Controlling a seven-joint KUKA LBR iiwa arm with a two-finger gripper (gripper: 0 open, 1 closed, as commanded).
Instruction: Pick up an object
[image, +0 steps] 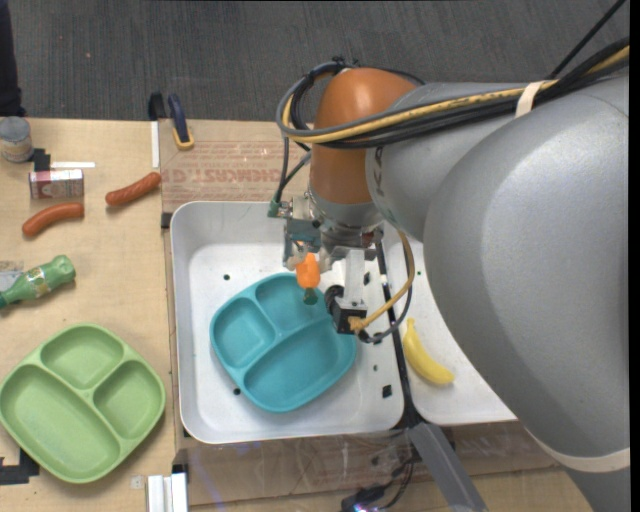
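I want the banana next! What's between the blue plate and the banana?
In the camera view, a dark cable and the white bin wall lie between the blue plate and the banana.

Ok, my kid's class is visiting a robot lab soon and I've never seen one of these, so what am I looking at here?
This is one camera fixed above a bench, looking down at a slant. The big grey shape coming in from the right is a robot arm, with an orange band above its wrist. At its end is the tool, the part that grabs things. It hangs over the left bin of two white ones. A teal plate lies in that bin, and a banana lies in the right bin. A small orange item sits right at the tool, above the plate; I cannot tell whether it is gripped. On the bench to the left lie a green plate, two sausages, a green bottle and a small box.
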